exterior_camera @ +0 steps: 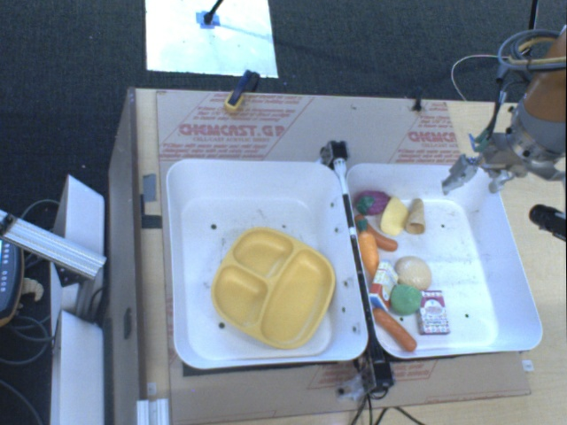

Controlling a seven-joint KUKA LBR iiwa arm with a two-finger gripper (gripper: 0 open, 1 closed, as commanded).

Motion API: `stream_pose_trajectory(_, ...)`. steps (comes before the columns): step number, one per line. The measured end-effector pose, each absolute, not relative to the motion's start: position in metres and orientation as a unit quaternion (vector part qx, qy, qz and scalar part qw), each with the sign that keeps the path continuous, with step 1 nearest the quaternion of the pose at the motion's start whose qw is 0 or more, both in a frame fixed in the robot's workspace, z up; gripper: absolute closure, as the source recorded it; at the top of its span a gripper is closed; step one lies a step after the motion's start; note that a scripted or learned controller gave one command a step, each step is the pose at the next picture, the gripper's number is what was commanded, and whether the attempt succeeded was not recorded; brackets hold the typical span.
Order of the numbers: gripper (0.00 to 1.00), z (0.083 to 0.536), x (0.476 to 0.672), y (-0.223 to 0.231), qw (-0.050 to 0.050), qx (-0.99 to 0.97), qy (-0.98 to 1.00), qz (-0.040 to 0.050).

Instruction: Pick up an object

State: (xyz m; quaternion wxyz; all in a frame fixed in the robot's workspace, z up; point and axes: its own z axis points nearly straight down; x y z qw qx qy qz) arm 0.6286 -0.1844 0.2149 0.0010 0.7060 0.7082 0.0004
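Gripper (479,174) hangs above the right bin's (505,264) far edge, fingers spread, nothing between them.
Toy food sits along that bin's left side: purple piece (372,203), yellow wedge (393,216), tan cone (415,216), carrots (368,250), pale ball (413,273), green ball (406,299), small red box (432,312). The left bin (195,202) holds a yellow tray (273,286).

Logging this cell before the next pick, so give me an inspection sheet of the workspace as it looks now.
Surface: bench with printed sheet, bearing two white bins.
Job's things: right bin holds toy food along its left side, including carrots, a green ball and a small red box.
Clutter: yellow divided tray in left bin.
Tool: tool above right bin's far edge, open, holding nothing.
Cables: loops by arm.
Surroundings: dark floor, white sheet.
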Motion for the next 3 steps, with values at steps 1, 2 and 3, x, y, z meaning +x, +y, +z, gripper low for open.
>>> stream_pose_trajectory(1,0.0,0.122,0.596,-0.121,-0.001,0.706,0.709,0.0)
stream_pose_trajectory(2,0.0,0.094,0.653,-0.115,-0.011,0.705,0.709,-0.0102)
stream_pose_trajectory(3,1.0,0.1,0.654,-0.113,-0.006,0.705,0.709,-0.0067)
